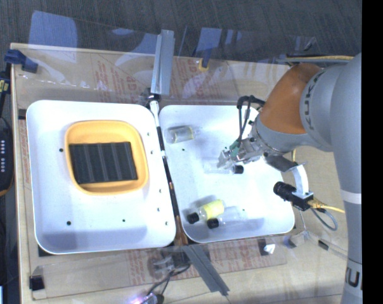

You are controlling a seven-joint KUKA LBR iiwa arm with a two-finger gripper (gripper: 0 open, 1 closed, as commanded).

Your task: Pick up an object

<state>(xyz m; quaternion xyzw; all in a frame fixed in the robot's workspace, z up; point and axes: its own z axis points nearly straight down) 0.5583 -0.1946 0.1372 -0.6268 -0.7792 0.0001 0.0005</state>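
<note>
Your left bin [45, 170] just has the yellow tray [106, 157]; the small clear jar [181, 133] sits at 11 o'clock in the right bin [267, 217], the yellow bottle [212, 209] at 6. The gripper [233, 159] is low mid-bin, can't tell its state, so nothing's lifted yet.

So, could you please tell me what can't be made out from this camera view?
- Gripper: in the camera view, the arm's wrist covers it from above, so its finger state and any contents are unreadable.
- Small clear item in the right bin: too small and transparent to identify.
- Yellow-and-black cluster: too small to separate into objects.
</note>
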